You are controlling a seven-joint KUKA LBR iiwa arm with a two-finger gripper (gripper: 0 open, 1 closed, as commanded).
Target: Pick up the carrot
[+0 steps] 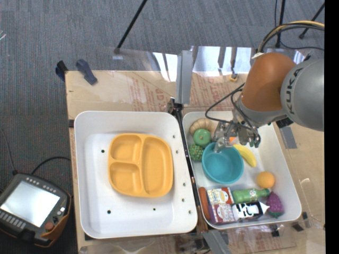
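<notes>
We are looking down on the bench (106,91) and its two white bins. The left bin (87,194) is holding a yellow divided plate (141,164). In the right bin (283,168), the grey arm (296,91) is reaching in from the right, and its end effector (233,141) is hanging over the far rim of a teal bowl (222,165), between a green apple (201,137) and a banana (246,154). We cannot tell whether the end effector is released or clenched, and we are seeing nothing held in it.

The carrot (203,201), as far as we can make it out, is the reddish-orange stick lying along the right bin's left wall near its front corner, touching a small printed carton (220,197). It is lying well apart from the end effector, with the bowl between them. An orange (266,180), a green bottle (250,194) and purple grapes (275,204) are sitting toward the front right of that bin.
</notes>
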